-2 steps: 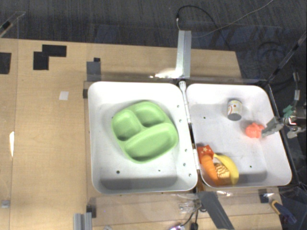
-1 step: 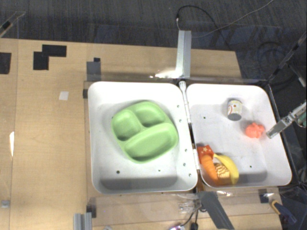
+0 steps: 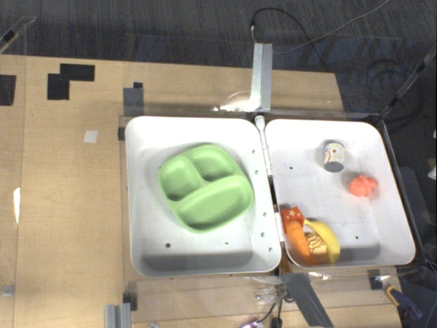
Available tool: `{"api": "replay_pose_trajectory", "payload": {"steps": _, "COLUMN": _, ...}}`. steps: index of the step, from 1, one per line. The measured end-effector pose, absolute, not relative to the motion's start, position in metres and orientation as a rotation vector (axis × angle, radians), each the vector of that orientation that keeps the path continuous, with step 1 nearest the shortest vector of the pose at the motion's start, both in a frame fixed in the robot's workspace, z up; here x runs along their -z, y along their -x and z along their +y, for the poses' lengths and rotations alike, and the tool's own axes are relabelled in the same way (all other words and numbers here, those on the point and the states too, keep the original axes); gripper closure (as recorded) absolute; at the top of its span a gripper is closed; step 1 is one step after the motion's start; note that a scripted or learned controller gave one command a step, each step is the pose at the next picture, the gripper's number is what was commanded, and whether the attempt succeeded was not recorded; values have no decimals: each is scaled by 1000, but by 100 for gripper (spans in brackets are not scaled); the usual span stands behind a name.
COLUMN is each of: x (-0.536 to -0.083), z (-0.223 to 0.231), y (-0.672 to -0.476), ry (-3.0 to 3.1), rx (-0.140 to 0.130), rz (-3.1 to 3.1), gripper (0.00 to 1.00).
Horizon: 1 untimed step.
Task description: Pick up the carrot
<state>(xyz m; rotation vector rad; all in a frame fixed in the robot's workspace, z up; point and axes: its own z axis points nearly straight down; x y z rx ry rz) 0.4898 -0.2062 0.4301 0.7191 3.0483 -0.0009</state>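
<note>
Well, from where I stand the pick hasn't begun: the carrot [image 3: 298,238] lies untouched in the near left corner of the right bin [image 3: 382,183], touching a banana [image 3: 326,238] and just below a red block [image 3: 292,215]. I see no arm over the bins, so I cannot tell how its grasp stands. Next it must come down into that crowded corner, close to the wall.

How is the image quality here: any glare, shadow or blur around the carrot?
Camera view: even overhead light, soft overall; bright glare on the metal post; shadow pools along the near wall of the right bin, where the carrot and banana blur together.
</note>
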Motion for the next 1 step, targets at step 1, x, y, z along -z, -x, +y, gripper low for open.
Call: {"api": "replay_pose_trajectory", "payload": {"steps": 1, "x": -409, "z": -206, "y": -490, "ry": -1281, "rx": -1, "rz": 2861, "gripper": 0}}
